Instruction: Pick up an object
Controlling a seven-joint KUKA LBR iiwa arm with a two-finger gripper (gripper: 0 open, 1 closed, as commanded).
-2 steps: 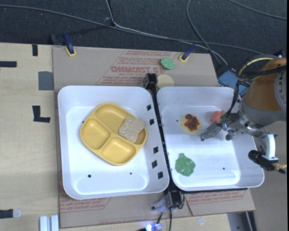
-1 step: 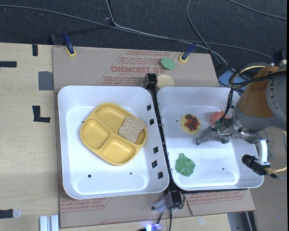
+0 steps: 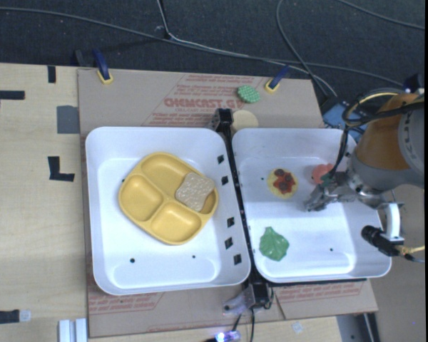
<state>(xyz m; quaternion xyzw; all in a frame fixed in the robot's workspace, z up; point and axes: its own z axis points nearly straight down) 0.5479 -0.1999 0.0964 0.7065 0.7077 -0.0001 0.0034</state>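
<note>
Gripper (image 3: 319, 199) low in right bin (image 3: 299, 268), finger gap not readable, can't tell. Small red piece (image 3: 319, 171) just above it, yellow-red pizza toy (image 3: 282, 182) near its left, green leaf toy (image 3: 274, 244) below-left. Yellow divided plate (image 3: 157, 205) with cracker (image 3: 195, 190) in left bin (image 3: 121, 276), well apart.

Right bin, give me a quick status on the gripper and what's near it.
Gripper low in right bin, nothing seen between its fingers. Pink piece just beside it, pizza toy and green leaf apart. Nothing blocking.
</note>
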